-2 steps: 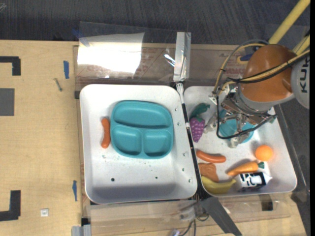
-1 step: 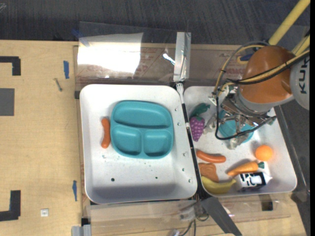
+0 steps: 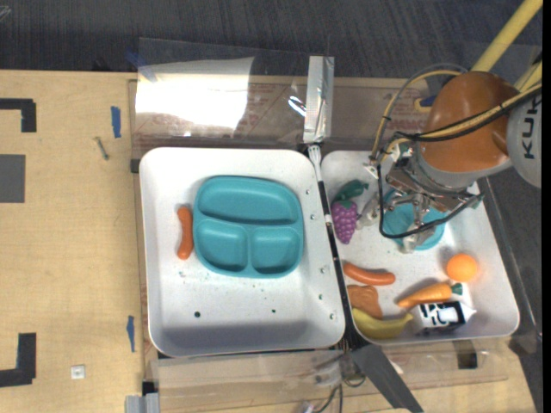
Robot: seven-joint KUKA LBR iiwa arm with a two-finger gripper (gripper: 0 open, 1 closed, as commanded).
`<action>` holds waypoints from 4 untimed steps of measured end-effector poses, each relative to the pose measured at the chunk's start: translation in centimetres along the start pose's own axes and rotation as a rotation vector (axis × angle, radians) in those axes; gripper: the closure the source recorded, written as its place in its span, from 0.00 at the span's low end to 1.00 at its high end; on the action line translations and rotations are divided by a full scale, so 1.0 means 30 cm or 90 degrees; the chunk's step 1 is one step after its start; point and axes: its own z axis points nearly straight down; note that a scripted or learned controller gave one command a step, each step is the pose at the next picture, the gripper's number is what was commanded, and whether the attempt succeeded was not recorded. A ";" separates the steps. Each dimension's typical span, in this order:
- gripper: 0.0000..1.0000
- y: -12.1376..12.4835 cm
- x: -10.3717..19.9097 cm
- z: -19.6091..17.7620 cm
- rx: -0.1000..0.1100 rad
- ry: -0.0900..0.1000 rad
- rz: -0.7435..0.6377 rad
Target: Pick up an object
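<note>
My gripper (image 3: 406, 218) hangs low in the back of the right bin (image 3: 499, 256), below the orange wrist band. It is right over a round teal cup (image 3: 401, 222), which it partly hides. A purple grape bunch (image 3: 344, 218) with a teal-green leaf lies just left of it. Toward the front lie an orange sausage (image 3: 370, 274), an orange ball (image 3: 462, 267), a carrot (image 3: 424, 295), a banana (image 3: 380, 323), a brown-orange piece (image 3: 365, 299) and a white and black block (image 3: 442, 315).
The left bin (image 3: 164, 299) holds a teal divided plate (image 3: 248, 224) and a second orange sausage (image 3: 184, 231) beside it. A ridge separates the two bins. Cables loop around the wrist above the right bin.
</note>
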 end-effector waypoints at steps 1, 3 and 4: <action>1.00 -0.007 -0.013 -0.047 0.006 -0.007 0.002; 0.00 0.029 -0.032 -0.003 0.001 0.002 -0.021; 0.00 -0.079 0.115 -0.265 0.004 0.001 0.016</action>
